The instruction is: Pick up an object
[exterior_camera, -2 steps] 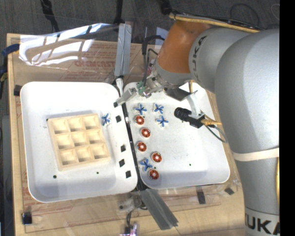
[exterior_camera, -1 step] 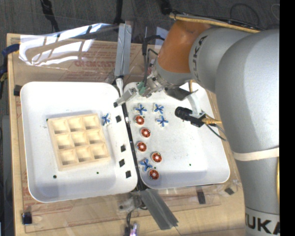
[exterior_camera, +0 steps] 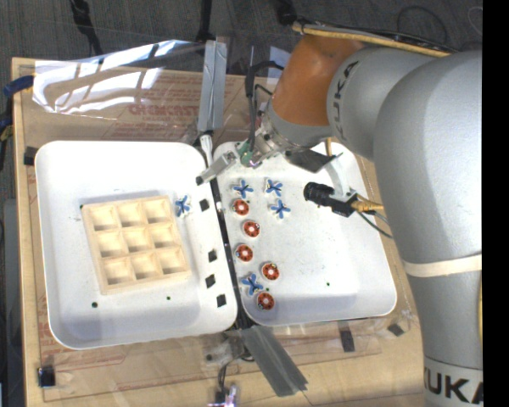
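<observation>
The right bin (exterior_camera: pixel 348 253) holds several red-and-white round pieces in a row down its left side, such as one (exterior_camera: pixel 252 228) mid-bin and one (exterior_camera: pixel 265 300) near the front. Blue jack-shaped pieces lie among them, at the back (exterior_camera: pixel 243 189), beside it (exterior_camera: pixel 274 186) and near the front (exterior_camera: pixel 251 283). One more blue jack (exterior_camera: pixel 183 205) lies in the left bin by the wooden tray. My gripper (exterior_camera: pixel 248 154) is low over the back left corner of the right bin, just behind the blue jacks, mostly covered by the wrist and its orange band (exterior_camera: pixel 310 87).
A wooden tray (exterior_camera: pixel 136 242) with nine square pockets sits in the left bin (exterior_camera: pixel 68 312). A black cable connector (exterior_camera: pixel 322 196) hangs from the arm over the right bin. The big grey arm covers the bench's right side.
</observation>
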{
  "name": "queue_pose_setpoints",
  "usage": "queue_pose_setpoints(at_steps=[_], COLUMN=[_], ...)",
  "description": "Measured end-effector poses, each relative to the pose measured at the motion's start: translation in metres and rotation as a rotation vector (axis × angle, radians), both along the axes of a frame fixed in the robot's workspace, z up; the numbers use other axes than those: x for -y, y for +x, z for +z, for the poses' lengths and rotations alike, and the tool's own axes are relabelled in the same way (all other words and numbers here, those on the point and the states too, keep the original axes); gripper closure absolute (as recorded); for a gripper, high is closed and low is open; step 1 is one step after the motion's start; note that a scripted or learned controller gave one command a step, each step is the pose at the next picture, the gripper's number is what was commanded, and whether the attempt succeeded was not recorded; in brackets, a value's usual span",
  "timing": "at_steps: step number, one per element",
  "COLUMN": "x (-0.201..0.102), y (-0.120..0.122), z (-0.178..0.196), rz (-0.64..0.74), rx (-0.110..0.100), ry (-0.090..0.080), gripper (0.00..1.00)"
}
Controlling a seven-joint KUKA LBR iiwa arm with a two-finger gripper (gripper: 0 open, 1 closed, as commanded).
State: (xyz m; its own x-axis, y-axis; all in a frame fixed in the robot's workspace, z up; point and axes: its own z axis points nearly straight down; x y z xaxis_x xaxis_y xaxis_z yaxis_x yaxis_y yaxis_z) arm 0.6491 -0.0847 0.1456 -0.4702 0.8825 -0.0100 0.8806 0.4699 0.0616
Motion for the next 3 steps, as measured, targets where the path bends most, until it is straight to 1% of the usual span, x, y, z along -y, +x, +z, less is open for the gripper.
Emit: queue_pose_setpoints(at_steps=[2,3], x=[0.0006,0.0033], y=[0.0016,0.0047], z=[0.0002,0.0], rz=[0.082,0.123], rx=[0.006,0.004], ry=[-0.005,-0.001], gripper=[0.0,0.0])
